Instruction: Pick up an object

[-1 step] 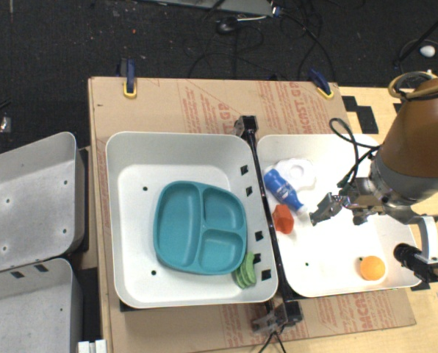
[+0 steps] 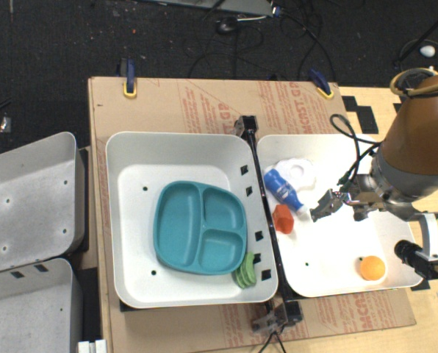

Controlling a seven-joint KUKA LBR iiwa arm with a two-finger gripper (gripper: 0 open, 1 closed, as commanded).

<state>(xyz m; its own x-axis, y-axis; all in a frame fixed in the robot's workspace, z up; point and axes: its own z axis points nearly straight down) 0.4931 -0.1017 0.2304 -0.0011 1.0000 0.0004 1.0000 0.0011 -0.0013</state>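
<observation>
Two white bins sit on the bench (image 2: 175, 101), which has red writing too faint to read. The gripper (image 2: 323, 208) hangs over the right bin (image 2: 336, 271), holding nothing, near a blue bottle (image 2: 283, 188) and a red block (image 2: 283, 219).

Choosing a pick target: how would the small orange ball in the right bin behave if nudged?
The small orange ball looks round and smooth, so it would probably roll. It lies alone on the right white bin's flat floor, so nothing nearby would likely stop it.
</observation>
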